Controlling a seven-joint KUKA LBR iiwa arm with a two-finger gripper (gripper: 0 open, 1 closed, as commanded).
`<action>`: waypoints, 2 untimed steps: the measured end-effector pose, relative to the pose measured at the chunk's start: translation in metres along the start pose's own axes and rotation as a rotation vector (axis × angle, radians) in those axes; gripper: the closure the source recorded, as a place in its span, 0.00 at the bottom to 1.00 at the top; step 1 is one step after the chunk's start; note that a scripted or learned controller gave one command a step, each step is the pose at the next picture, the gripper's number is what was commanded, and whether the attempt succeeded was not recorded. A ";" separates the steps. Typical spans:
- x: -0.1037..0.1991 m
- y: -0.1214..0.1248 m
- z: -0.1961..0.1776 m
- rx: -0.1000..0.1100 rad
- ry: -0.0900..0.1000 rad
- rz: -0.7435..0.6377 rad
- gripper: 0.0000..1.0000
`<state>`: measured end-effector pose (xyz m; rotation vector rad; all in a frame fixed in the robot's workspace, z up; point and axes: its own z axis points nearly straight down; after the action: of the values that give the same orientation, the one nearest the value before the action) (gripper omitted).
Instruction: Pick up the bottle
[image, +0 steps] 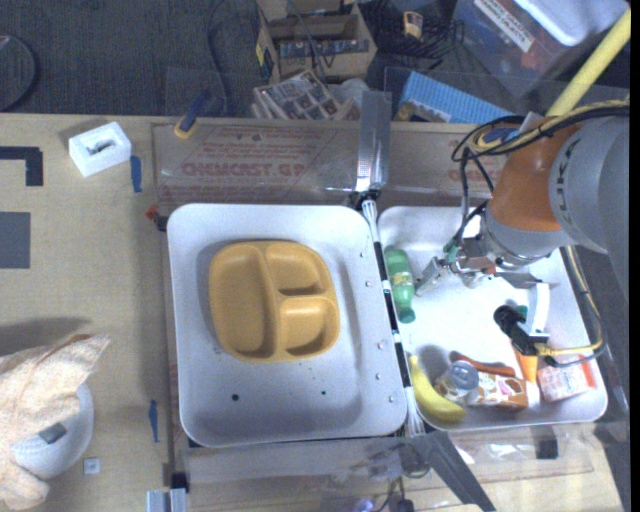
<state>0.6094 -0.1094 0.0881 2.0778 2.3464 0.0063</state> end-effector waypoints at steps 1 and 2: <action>0.017 -0.027 -0.001 0.001 0.002 -0.178 0.00; 0.007 0.024 0.000 0.002 0.001 -0.228 0.00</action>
<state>0.6321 -0.1000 0.0878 1.7991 2.5688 0.0032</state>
